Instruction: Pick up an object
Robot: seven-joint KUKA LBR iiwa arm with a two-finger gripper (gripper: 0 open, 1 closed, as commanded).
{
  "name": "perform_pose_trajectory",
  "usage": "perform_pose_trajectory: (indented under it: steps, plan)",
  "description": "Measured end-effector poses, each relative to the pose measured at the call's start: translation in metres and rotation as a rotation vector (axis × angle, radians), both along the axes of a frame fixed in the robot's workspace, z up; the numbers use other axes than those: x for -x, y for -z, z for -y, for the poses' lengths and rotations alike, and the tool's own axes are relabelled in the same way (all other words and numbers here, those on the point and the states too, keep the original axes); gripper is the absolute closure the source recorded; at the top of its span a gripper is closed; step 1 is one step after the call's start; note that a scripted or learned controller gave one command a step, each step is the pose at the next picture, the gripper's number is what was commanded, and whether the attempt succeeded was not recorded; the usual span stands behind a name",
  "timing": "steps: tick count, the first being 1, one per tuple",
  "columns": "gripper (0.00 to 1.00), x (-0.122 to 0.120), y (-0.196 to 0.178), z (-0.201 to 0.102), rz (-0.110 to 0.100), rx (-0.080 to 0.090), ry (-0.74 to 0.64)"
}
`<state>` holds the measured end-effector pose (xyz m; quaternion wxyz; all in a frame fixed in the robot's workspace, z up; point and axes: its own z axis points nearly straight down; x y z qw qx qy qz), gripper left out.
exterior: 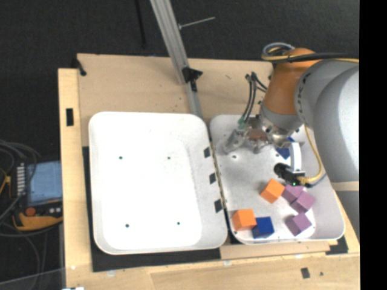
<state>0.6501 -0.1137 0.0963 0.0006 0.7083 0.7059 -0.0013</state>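
the blue cube (263, 227) and an orange cube (244, 218) are sitting touching at the right bin's (326, 231) near rim, beside purple blocks (299, 223), probably loosely scattered. the end effector (237, 142) is hovering over bare floor at the far corner, well apart from them; whether it is clenched or released, i cannot tell.

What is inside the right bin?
The right bin holds two orange blocks, a blue block, purple blocks and the hand; the arm covers its far-right part.

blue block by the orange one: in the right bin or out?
In. The blue block lies on the right bin floor near its front rim, touching the orange block.
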Motion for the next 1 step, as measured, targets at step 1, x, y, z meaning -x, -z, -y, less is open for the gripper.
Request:
perform_pose_trajectory:
  steps: [1]
  plan:
    - [1.00, -0.0014, -0.0131, 0.0008, 0.005, -0.001, 0.005]
